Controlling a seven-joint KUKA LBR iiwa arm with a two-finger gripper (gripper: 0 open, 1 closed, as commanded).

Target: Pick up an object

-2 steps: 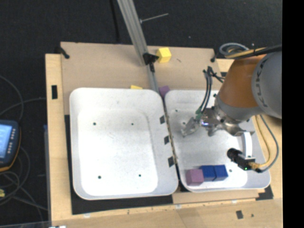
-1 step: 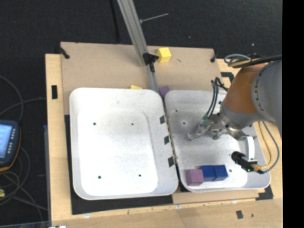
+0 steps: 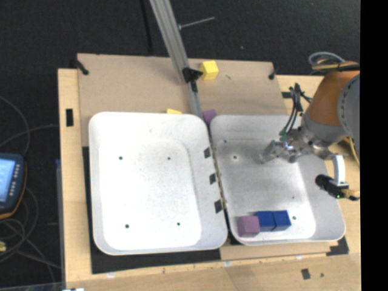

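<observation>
- The right bin (image 3: 315, 223) serves as the landmark; the arm (image 3: 330, 105) reaches over its far right part, grey with an orange band.
- The gripper (image 3: 280, 151) hangs over the bin's upper middle floor — its grey tips point toward the bin's left wall.
- Whether the claw is open or closed I cannot tell; it is too small and blurred here, and nothing is seen gripped in it.
- A blue block (image 3: 272, 220) lies on the bin's floor by the near rim, well apart from the gripper.
- A purple block (image 3: 248, 225) sits just beside the blue one, on its left, close to the bin's near left corner.
- The left bin (image 3: 97, 162) lies just beside the right bin, their walls meeting.
- Beyond the right bin's far left corner a small purple piece (image 3: 210, 116) rests on the bench — farther back still, a yellow block (image 3: 210, 70) by a slanted metal rail (image 3: 170, 32).
</observation>
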